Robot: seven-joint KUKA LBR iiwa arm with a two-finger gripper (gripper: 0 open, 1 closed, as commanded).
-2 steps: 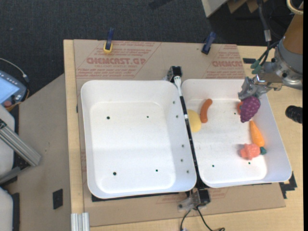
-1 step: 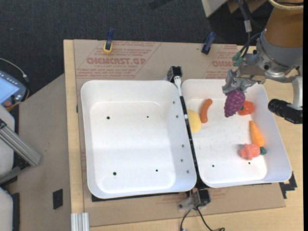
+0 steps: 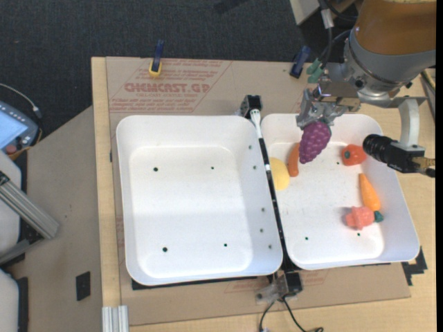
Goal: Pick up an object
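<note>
The arm [image 3: 394,40] is a thick grey cylinder with a broad orange band above the wrist; black cables run behind it, and a small metal gripper [image 3: 320,113] sits below.

A dark carpeted floor [image 3: 69,19] is seen all around the bench. The bench top is covered by a brown cardboard sheet [image 3: 173,81] with reddish lettering printed on it, pinned at the back edge by a yellow-and-blue clamp [image 3: 156,59]. An aluminium rail [image 3: 24,203] is seen at the left edge. Everything is lit pretty evenly from above.
</note>
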